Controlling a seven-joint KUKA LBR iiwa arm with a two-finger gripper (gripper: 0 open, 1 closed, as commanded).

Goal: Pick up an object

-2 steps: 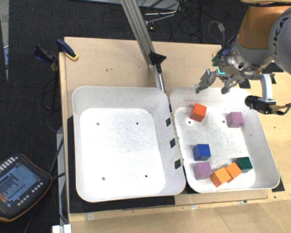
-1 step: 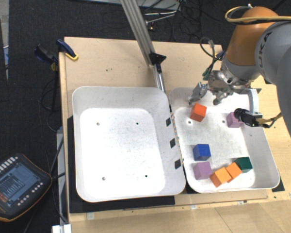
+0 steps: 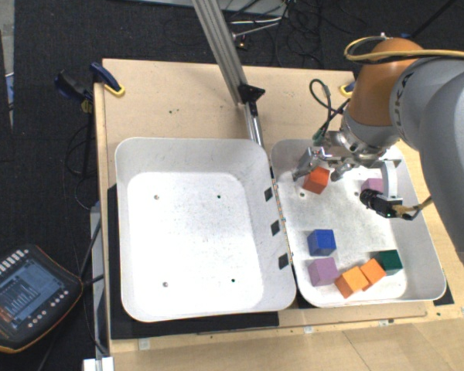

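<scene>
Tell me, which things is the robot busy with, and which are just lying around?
Busy with:
- gripper, low over the right bin
- orange block, right under the gripper

Just lying around:
- blue block
- purple block
- second orange block
- green block
- pink block
- left bin
- handheld controller, off the bench

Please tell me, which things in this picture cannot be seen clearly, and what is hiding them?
- Gripper: the wrist above covers it, so its hold on the orange block is unclear.
- Pink block: partly hidden behind the gripper's parts.
- Green block: partly covered by the orange block in front.
</scene>
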